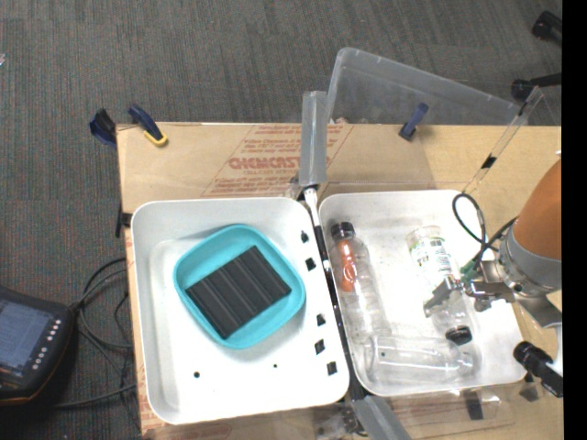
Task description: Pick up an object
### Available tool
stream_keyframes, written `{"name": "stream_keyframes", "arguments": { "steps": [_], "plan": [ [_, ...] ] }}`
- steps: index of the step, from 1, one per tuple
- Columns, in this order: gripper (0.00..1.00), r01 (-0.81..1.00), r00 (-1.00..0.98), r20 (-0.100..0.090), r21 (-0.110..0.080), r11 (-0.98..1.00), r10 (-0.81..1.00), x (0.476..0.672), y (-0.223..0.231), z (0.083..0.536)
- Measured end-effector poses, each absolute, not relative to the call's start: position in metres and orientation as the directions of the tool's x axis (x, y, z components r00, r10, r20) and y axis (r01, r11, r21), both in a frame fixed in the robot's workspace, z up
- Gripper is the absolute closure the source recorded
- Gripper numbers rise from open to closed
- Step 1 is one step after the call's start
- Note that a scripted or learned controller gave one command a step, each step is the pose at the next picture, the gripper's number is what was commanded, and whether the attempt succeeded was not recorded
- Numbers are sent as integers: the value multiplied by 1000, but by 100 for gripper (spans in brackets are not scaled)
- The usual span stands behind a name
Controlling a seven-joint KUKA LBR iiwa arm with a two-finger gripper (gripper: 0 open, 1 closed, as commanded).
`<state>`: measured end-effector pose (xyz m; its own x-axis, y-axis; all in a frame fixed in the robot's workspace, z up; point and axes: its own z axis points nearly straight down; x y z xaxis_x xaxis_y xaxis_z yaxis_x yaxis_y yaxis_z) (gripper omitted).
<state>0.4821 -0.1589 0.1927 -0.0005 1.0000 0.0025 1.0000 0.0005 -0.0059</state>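
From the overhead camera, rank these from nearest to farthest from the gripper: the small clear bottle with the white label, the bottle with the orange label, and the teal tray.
Gripper sits in the right bin.
1. Small clear bottle with the white label, right bin, just up-left of the gripper.
2. Bottle with the orange label, right bin's left side.
3. Teal tray, left bin.

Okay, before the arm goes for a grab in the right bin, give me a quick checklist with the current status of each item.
1. Pincer is over the right bin: ok.
2. Pincer open for a grab: cannot tell, too small and blurred.
3. Something within reach: ok, a small clear bottle lies just up-left of the pincer and a black cap just below it.
4. Nothing held already: cannot tell.
5. Orange-labelled bottle out of the way: ok, it lies along the bin's left wall.
6. Cable free of the bottles: ok, it loops above the pincer.
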Motion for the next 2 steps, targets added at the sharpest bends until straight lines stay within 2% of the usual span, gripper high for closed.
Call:
{"name": "stream_keyframes", "arguments": {
  "steps": [1, 2],
  "plan": [
    [0, 980, 199, 3, -5, -199, 980, 477, -203, 89],
    [0, 1000, 24, 2, 0, -24, 1000, 499, -206, 88]
  ]
}}
